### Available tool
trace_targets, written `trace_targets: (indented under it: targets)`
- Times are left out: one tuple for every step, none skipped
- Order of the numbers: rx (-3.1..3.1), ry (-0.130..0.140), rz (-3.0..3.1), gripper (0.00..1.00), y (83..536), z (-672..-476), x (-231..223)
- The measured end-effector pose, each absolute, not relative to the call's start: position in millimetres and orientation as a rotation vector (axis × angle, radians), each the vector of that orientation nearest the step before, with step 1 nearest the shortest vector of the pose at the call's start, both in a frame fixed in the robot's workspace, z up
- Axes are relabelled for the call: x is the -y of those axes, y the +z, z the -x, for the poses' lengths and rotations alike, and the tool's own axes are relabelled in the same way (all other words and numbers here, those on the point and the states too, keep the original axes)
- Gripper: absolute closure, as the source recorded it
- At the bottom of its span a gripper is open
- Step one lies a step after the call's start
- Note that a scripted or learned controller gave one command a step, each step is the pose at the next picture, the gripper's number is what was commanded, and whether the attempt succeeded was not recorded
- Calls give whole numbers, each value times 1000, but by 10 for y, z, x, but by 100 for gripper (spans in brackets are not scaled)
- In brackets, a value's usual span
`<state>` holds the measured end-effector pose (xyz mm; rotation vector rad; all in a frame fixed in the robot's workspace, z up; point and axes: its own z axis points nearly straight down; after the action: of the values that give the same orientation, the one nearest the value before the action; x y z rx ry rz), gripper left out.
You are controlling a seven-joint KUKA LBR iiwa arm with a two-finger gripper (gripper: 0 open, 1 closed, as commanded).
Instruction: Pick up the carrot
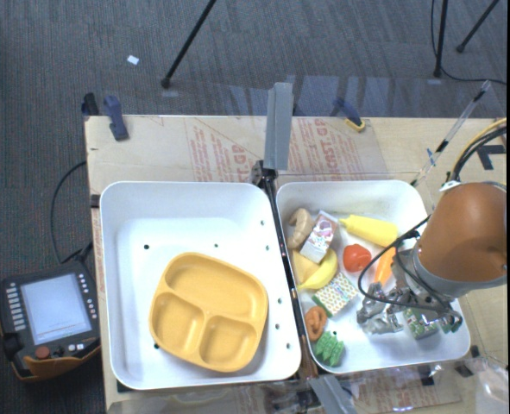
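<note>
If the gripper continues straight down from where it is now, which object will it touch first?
Probably the carrot, which lies just under the gripper in the right bin, beside the tomato. Depth is unclear from this slanted view, so it might reach the bin floor beside the carrot instead.

Carrot: orange, slim, tilted, in right bin, partly hidden under arm.

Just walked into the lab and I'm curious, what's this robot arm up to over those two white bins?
The arm's gripper is down in the right bin, among toy foods. The carrot, the thing it is meant to pick up, lies just beside the wrist, next to a tomato and a banana. Nothing is visibly held. The left bin holds a yellow divided tray.
</note>
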<state>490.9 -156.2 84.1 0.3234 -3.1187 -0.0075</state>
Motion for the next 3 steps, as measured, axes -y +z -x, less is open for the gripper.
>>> trace_targets:
  targets:
    - [3075, -6, -636, 100, 849, -5066, 1971]
    - [3083, -7, -601, 100, 849, -5374, 2045]
    - [3132, -7, -220, 100, 848, -5609, 1804]
